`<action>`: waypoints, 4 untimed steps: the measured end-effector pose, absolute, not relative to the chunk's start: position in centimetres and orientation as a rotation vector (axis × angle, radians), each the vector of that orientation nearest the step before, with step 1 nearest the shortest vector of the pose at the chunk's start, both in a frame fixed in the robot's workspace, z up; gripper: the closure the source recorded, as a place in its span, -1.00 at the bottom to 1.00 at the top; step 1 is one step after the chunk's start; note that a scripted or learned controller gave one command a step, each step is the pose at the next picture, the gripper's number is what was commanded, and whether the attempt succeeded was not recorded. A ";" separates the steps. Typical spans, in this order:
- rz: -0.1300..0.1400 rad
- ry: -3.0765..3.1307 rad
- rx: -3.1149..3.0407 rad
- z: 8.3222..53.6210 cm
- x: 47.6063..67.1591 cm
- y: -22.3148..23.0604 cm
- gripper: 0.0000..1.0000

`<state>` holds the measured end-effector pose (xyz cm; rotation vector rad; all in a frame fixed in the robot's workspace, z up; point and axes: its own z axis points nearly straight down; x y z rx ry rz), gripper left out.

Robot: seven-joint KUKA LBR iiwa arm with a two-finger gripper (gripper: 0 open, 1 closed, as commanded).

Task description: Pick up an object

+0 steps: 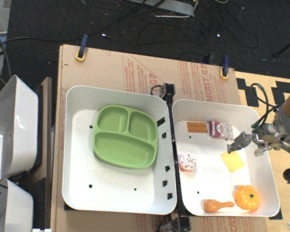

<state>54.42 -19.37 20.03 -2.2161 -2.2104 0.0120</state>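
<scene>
Near edge of the right bin [272, 213] first: an orange squash-shaped toy [218, 205] lies flat, long axis roughly left-right, bulb to the left and narrow neck pointing right toward a small orange pumpkin [246, 197] just beside it. Further up, a pink-and-white frosted donut [187, 162] sits near the divider between the bins, and a yellow cheese slice [232, 161] lies flat mid-bin, turned like a diamond with one corner up toward the gripper [250, 142]. The cheese has no real long axis, it's nearly square. The gripper hangs over the right side of that bin, just above and right of the cheese; one dark finger points down-left at the cheese's upper corner, the other is further right, so the jaws look apart with nothing between them. Step, as I read it: approach, pre-grasp, nothing picked yet. Likely target is the cheese since it's nearest the fingers, but that's a guess. The next move calls for shifting left and down to centre over it, then closing across two opposite edges; a thin, flat slice is easy to miss. At the far wall: an orange card [196, 127] and a maroon-and-white packet [220, 130], both long axis left-right. Left bin [74, 146] holds a green divided plate [126, 137].
</scene>
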 end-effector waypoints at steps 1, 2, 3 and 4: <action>0.001 -2.223 -2.220 20.8 54.7 -19.3 -1.00; 0.003 -2.219 -2.220 16.5 54.9 -19.2 -1.00; 0.004 -2.218 -2.220 12.1 54.8 -19.4 -1.00; 0.002 -2.219 -2.221 9.1 54.8 -19.3 -1.00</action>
